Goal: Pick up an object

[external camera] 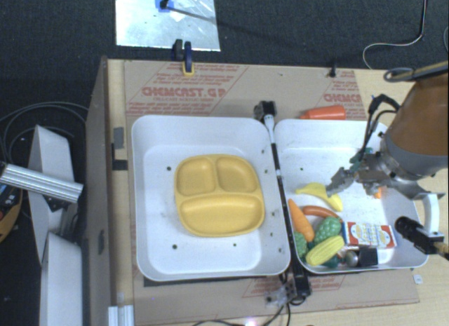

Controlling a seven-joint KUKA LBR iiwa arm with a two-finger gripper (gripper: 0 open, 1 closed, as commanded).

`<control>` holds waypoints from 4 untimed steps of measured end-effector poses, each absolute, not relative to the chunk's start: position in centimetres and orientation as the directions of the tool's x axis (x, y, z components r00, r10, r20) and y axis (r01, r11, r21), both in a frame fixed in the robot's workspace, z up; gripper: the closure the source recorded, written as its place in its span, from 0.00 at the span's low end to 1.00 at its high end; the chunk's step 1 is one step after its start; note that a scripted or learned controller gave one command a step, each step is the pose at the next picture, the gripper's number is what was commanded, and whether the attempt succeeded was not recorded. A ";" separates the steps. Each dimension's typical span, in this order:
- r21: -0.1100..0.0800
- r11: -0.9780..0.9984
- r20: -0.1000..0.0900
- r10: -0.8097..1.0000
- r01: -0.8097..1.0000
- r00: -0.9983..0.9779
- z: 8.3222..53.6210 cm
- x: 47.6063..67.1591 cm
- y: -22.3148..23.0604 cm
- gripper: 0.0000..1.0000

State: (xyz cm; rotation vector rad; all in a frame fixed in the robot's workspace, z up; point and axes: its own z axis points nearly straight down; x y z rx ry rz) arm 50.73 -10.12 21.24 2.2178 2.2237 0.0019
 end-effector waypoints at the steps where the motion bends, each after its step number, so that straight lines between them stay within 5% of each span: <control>1: 0.014 0.000 -0.002 1.000 1.000 0.000 9.9 52.1 -10.9 0.00; 2: 0.013 0.001 -0.002 1.000 1.000 -0.001 8.7 49.0 -14.7 0.00; 3: 0.003 0.003 -0.001 1.000 1.000 -0.003 8.5 56.7 -15.1 0.00; 4: 0.003 0.004 0.000 1.000 1.000 -0.004 8.5 60.2 -12.1 0.00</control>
